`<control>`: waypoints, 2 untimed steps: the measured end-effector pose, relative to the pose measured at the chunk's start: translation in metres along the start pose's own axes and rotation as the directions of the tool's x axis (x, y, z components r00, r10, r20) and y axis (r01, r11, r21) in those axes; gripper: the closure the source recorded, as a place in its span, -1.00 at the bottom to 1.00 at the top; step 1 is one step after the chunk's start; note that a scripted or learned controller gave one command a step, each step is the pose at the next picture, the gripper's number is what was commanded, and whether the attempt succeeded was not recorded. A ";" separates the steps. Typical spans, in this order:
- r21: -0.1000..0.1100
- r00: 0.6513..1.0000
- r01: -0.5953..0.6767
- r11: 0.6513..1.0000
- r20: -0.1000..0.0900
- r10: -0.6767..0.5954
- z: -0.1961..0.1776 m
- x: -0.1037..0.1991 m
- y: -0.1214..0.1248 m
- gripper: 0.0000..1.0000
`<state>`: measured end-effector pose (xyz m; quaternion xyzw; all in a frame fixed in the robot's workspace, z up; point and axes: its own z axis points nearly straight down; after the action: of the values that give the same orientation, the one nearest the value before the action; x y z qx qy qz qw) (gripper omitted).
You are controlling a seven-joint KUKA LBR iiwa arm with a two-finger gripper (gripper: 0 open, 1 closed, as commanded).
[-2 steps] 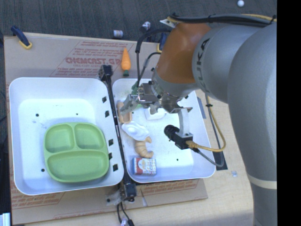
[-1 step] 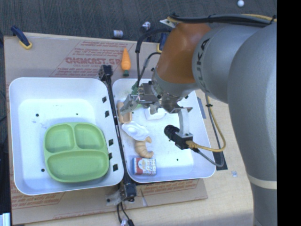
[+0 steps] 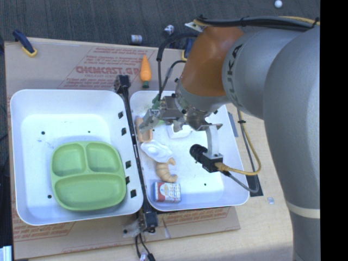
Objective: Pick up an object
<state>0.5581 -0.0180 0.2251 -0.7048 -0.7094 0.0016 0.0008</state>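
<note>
Several items crowd the right white plastic bin; pincer state unclear; crowding risks a glancing, failed grasp.

The grey arm is extended in from the right, its orange band turned upward. The end effector is pointed down-left, apparently held low.

Two white bins sit side by side on the desk. One green divided plate lies in the 9 o'clock bin. In the 3 o'clock bin: one croissant, one small can, one white crumpled item. One orange carrot lies at 12 o'clock
</note>
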 end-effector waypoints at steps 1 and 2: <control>0.000 1.000 0.000 1.000 0.000 0.000 0.000 0.000 0.000 -1.00; 0.000 1.000 0.000 1.000 0.000 0.000 0.000 0.000 0.000 -1.00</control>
<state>0.5581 -0.0180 0.2251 -0.7048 -0.7094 0.0016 0.0008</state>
